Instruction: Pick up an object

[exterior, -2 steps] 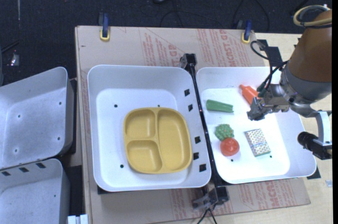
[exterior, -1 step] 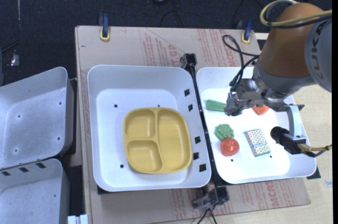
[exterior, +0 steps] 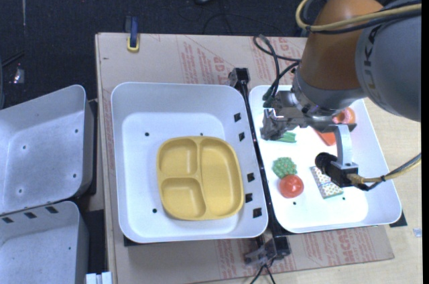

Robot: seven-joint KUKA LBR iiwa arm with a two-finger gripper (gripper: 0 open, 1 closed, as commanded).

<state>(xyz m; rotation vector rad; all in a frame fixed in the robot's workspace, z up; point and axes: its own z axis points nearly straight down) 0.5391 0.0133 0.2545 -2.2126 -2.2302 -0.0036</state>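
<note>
A: Where are the fingers (exterior: pixel 273 130)?
B: Right of centre in the frame, low over the upper left part of the right bin (exterior: pixel 382 209). I cannot tell whether they are apart or together; the metal there is too cluttered to read.
A: Anything caught in them?
B: Nothing I can see. A green piece (exterior: pixel 288 138) lies just beside them, on their right.
A: And the other things?
B: Lower down in the same bin sit a green bumpy toy (exterior: pixel 284 165) and a red ball (exterior: pixel 291 186), touching or nearly so. Right of those lies a small patterned box (exterior: pixel 326 183). An orange-red piece (exterior: pixel 328 138) shows partly under the arm (exterior: pixel 348 55).
A: The left bin (exterior: pixel 134 108)?
B: It holds a yellow tray (exterior: pixel 200 177) with three compartments, lying flat at the middle of the frame. Both bins rest on the tabletop (exterior: pixel 174 58).
</note>
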